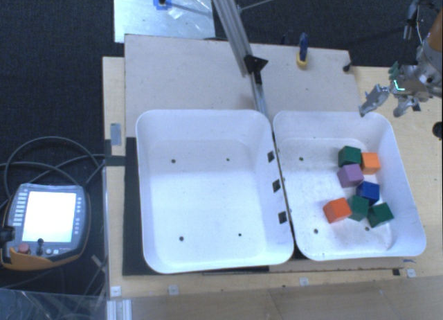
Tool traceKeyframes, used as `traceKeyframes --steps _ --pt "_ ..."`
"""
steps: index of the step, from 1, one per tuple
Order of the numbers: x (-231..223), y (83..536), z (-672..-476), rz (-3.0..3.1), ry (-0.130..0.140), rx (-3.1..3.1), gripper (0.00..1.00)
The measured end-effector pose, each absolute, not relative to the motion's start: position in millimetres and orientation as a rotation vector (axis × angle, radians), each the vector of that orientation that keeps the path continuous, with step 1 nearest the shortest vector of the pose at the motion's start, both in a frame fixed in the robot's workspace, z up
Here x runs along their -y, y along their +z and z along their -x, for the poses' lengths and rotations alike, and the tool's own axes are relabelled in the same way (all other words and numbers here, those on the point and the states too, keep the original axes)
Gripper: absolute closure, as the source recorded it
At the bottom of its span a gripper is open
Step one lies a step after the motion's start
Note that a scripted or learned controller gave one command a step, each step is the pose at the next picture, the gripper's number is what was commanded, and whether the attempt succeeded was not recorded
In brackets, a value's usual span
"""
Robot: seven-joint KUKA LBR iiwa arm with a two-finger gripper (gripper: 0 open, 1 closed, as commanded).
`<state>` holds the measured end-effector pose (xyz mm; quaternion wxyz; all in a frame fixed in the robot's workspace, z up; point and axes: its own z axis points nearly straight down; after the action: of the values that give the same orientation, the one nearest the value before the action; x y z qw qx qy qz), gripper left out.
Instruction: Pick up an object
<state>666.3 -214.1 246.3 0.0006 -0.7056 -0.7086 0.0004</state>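
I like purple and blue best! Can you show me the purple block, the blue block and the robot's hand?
purple block (350, 174), camera view, top face.
blue block (369, 191), camera view, top face.
gripper (389, 102), camera view, between its fingertips.

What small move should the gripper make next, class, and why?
Probably travel down and inward over the right bin toward the block cluster, perhaps the orange block at its edge. The gripper hangs open outside the bin's far corner, holding nothing.

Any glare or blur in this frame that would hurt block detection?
Camera view: lighting is even and soft, shadows faint; the right bin floor looks bright but the blocks keep clear colours and edges. The metal sheet at top left shows glare. The gripper at the right edge is slightly blurred.
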Motion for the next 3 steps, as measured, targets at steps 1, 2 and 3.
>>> traceKeyframes --steps 1,2,3 --pt "213.9 249.0 -667.2 2.217 0.0 2.23 0.0" --pt "210.9 207.7 -666.6 2.215 0.002 2.228 0.0" --pt "209.6 163.5 -674.0 2.214 0.002 2.228 0.0"
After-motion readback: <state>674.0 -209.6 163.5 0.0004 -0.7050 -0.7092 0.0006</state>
